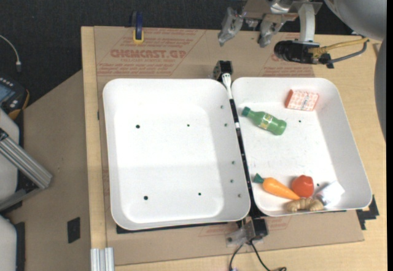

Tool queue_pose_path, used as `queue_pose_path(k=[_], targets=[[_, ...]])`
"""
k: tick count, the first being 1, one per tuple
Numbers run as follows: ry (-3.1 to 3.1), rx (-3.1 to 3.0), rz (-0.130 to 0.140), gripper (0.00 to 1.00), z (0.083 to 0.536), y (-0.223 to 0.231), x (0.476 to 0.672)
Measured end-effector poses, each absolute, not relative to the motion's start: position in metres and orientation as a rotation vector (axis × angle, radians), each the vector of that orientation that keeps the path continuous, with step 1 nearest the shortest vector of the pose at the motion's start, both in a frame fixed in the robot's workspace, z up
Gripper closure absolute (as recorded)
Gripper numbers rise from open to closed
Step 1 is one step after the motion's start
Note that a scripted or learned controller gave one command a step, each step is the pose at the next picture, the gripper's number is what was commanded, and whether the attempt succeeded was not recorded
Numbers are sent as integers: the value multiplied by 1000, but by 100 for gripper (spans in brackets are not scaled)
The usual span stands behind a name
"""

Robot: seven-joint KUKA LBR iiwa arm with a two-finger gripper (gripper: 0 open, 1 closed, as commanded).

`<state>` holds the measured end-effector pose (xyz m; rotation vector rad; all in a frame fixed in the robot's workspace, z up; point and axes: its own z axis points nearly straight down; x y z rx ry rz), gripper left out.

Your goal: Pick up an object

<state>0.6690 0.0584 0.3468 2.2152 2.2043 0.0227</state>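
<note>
Objects for picking lie in the right white bin point(344, 134): a green bottle point(264, 121) on its side near the bin's left wall, a small pink-and-white box point(301, 100) toward the far right corner, and a cluster at the near edge made up of an orange carrot point(276, 187), a red tomato-like piece point(302, 185), a tan ginger-shaped piece point(303, 204) and a small white item point(331, 193), the last four touching or just beside one another. The gripper point(246, 30) hangs well apart from them, beyond the far end of the bins over the brown cardboard sheet point(159, 48). Its two fingers point(228, 29) are spread open with nothing between them. The left white bin point(123, 141) sits beside the right one, their walls touching. A blue-and-yellow clamp point(139, 27) grips the cardboard's far edge.
</note>
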Motion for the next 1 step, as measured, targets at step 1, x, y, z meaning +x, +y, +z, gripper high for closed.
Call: queue_pose_path(k=[1], targets=[[2231,2225,-16,0,93,120,663]])
